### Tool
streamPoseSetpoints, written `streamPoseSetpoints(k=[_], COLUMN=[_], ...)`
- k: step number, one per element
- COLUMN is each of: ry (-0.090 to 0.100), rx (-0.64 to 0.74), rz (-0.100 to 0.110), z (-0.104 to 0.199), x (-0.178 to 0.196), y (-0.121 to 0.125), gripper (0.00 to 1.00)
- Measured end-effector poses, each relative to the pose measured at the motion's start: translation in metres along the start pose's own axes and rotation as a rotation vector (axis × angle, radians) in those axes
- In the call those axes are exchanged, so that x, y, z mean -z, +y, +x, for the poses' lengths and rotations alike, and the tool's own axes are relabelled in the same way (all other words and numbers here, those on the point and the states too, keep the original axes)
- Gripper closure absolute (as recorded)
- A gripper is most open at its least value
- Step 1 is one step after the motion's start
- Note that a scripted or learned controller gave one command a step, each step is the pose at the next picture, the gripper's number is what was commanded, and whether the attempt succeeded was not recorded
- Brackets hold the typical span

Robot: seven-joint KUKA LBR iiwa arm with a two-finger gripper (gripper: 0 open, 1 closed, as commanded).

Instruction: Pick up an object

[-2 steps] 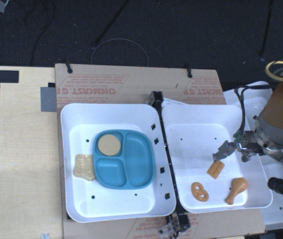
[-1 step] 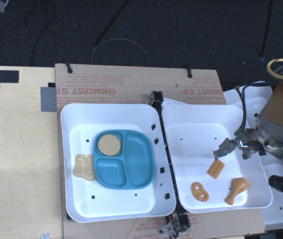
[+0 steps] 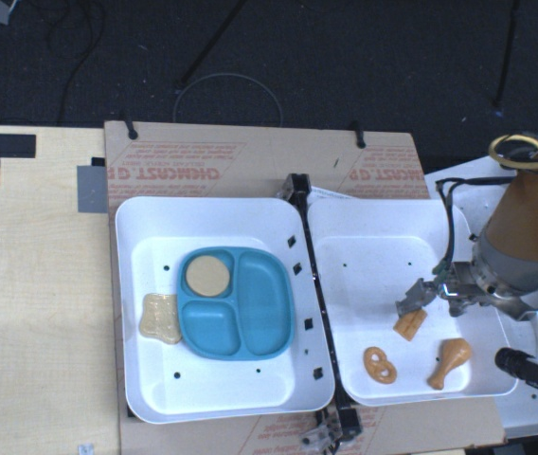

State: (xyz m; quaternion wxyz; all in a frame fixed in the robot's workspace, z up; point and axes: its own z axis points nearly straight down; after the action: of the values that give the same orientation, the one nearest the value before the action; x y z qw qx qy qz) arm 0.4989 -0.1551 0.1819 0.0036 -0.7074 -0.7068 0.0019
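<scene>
progress: early, nothing lifted as far as I can judge; every item lies on a bin floor
gripper (image 3: 419, 303): low inside the right bin (image 3: 373, 254), tip right at the upper end of a small orange-brown block (image 3: 408, 325)
jaws: dark fingers hard to separate at this angle, cannot tell if spread or pressed together; no item clearly between them
likely target: the orange-brown block, touching or just under the gripper tip, resting on the right bin floor
other items by the block: pretzel (image 3: 379, 365) below-left of it, near; drumstick-shaped toy (image 3: 451, 361) below-right of it, near
left to do: secure a grip, raise the item clear of the bin
left bin (image 3: 146, 226): far side of the central divider from the block; holds a blue compartment tray (image 3: 238, 303) with a tan round disc (image 3: 206, 276) in its upper-left compartment; pale cracker-like piece (image 3: 161, 318) touching the tray's left edge
surface: white bins sit on cardboard sheet (image 3: 250, 164) over a light wood worktop (image 3: 32, 282)
room: dark carpet (image 3: 250, 45) beyond the worktop, loose cables across it
</scene>
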Motion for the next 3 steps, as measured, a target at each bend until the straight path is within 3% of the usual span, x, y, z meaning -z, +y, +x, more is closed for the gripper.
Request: streamPoseSetpoints(k=[2,3], ry=[-0.002,-0.001], rx=[0.000,-0.006], rz=[-0.006,-0.006], z=[0.010,0.009], x=[-0.095,-0.084], y=[-0.003,-0.002], gripper=[0.00,1.00])
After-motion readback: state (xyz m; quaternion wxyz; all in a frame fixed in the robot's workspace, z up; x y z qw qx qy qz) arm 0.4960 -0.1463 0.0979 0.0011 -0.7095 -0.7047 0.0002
